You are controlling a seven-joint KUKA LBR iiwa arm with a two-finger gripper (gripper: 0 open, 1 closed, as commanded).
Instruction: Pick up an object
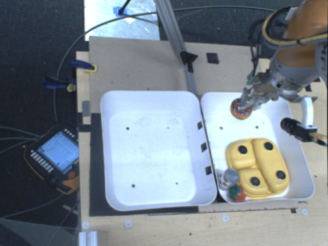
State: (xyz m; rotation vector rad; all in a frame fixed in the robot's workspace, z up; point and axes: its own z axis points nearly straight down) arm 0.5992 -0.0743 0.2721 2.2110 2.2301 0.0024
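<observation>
In the right bin (220, 137) my gripper (245, 104) reaches down near the far wall, right over a small round brown object (240, 111) that lies on the bin floor. The fingertips overlap that object from above, so its upper part is hidden. A large yellow moulded piece with four dark holes (258, 167) lies at the near right of the same bin. Beside it at the near edge sit a small grey cylinder (231, 176) and a small green and red item (236, 191).
The left bin (148, 147) lies beside the right one, joined by black clips along the shared wall. A slanted metal rod (171, 29) stands behind the bins. A black attachment (294, 128) sticks out below the wrist. A teach pendant (54, 155) lies off the bench at left.
</observation>
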